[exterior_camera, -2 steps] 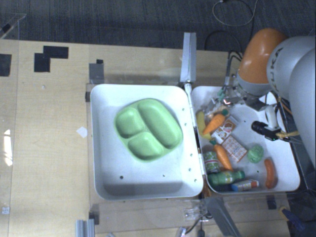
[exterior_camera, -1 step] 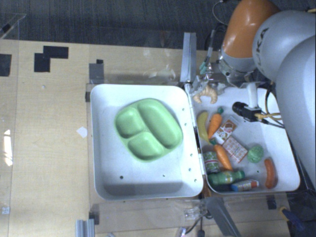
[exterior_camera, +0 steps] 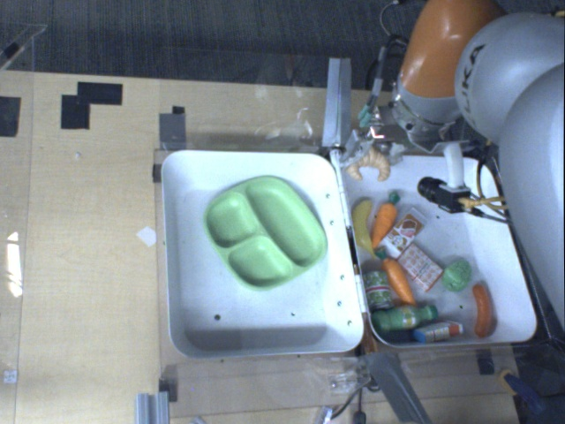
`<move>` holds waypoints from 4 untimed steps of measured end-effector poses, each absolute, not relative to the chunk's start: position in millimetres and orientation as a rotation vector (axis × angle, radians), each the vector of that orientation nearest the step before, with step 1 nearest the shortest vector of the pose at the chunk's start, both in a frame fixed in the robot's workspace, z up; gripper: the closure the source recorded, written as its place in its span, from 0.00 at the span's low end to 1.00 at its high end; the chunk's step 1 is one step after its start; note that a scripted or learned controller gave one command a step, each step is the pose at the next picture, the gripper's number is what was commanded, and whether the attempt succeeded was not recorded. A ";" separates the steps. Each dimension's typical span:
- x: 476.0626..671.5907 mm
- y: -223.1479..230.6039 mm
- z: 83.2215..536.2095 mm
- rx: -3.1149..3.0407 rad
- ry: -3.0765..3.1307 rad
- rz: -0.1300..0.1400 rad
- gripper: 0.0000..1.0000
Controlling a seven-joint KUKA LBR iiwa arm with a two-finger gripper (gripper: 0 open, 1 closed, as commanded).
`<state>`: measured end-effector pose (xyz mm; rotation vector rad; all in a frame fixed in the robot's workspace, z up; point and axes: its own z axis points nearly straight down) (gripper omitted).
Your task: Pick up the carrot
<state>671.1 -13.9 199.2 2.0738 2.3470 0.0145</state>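
A carrot (exterior_camera: 383, 221), orange with a green top, lies tilted in the upper left part of the right bin (exterior_camera: 510, 263), beside a yellow banana (exterior_camera: 362, 223). A second orange carrot-like piece (exterior_camera: 398, 280) lies lower, near the bin's middle left. My gripper (exterior_camera: 374, 145) hangs under the orange-banded wrist (exterior_camera: 441, 38) at the bin's far left corner, above and apart from both carrots. A tan, pastry-like object (exterior_camera: 372, 163) sits right beneath the gripper.
The left bin (exterior_camera: 181, 263) holds a green divided plate (exterior_camera: 265, 230). The right bin also has a small printed box (exterior_camera: 415, 259), a green round item (exterior_camera: 456, 275), a red sausage (exterior_camera: 481, 309), a green bottle (exterior_camera: 402, 316) and a can (exterior_camera: 378, 288). The arm covers the bin's right side.
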 end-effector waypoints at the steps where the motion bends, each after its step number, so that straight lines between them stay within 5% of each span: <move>1: 671.1 -13.7 199.1 2.073 2.348 0.014 0.00; 2: 642.4 -1.1 185.5 2.095 2.337 0.005 0.00; 3: 586.8 41.1 185.7 1.565 2.720 0.007 0.00; 4: 530.0 118.7 112.8 1.477 2.770 0.006 0.00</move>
